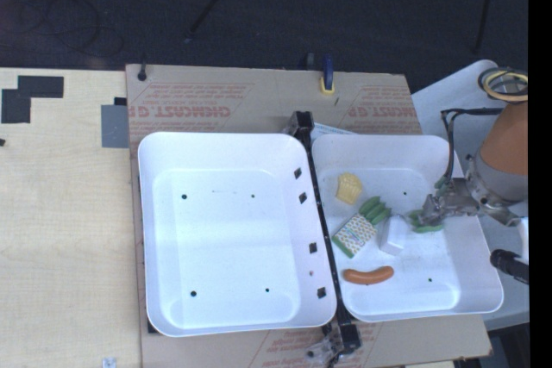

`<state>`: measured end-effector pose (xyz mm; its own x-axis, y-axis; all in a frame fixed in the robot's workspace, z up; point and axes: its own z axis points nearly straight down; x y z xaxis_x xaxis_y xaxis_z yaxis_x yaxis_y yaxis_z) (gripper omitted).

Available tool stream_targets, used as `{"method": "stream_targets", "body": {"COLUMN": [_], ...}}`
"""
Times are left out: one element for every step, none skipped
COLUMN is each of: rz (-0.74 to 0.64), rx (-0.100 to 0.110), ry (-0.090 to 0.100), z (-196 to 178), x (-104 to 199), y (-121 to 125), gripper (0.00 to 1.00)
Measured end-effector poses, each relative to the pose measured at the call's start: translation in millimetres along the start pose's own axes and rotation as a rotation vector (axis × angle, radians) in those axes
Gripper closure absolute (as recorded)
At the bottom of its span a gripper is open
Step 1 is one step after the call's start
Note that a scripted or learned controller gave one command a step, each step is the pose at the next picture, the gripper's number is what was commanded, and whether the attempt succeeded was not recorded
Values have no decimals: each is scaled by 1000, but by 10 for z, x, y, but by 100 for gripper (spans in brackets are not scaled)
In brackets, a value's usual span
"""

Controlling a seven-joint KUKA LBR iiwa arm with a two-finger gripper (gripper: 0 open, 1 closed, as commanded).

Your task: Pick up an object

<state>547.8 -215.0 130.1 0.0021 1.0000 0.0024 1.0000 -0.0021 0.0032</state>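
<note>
I have the claw (431,211) down in the right bin (466,293), over a green object (424,224) at its right side; its spread I cannot tell. Next: confirm grasp, lift.

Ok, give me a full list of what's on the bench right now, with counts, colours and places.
Left bin: one, white, on the left of the bench.
Right bin: one, white, beside it.
Yellow block: one, upper left of the right bin.
Green pieces: a small cluster, centre of the right bin.
Patterned box: one, green and white, just below them.
White block: one, right of the box.
Sausage: one, orange, near the front.
Green object: one, at the gripper.
Gripper: one, grey, over the right bin's right side.
</note>
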Motion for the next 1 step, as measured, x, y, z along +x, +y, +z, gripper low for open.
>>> {"method": "stream_targets", "body": {"rz": [-5], "rx": [-1], "ry": [-3], "z": [-717], "x": [223], "y": [159], "gripper": [100]}}
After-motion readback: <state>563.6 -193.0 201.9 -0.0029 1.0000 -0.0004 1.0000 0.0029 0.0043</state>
